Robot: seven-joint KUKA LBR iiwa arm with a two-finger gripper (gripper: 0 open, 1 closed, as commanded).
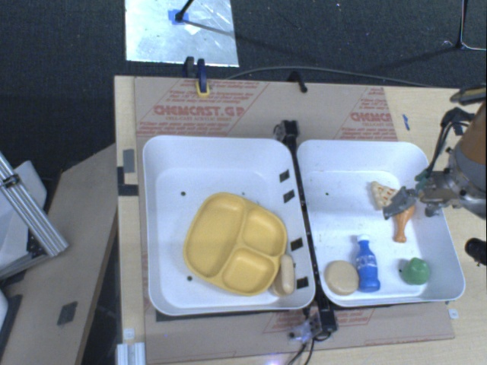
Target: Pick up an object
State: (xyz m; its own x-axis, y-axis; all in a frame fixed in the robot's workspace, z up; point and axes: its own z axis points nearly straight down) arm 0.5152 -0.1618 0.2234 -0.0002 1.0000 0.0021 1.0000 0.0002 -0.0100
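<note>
Objects in the right bin [445, 276] number five — one carrot [404, 225] under the pincer [411, 200], grip unreadable.

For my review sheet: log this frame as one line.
gripper: over right bin, above orange carrot | grasp: none seen | nearby: blue bottle, green object | left bin: yellow tray

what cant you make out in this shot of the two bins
- Claw, camera view: small and blurred over the right bin; whether it touches the orange carrot-like piece below it is unclear.
- Arm: cut off by the right edge.
- Tan piece: partly hidden by the claw, too small to identify.
- Beige item: tucked against the yellow tray, its left side hidden by the tray rim.
</note>
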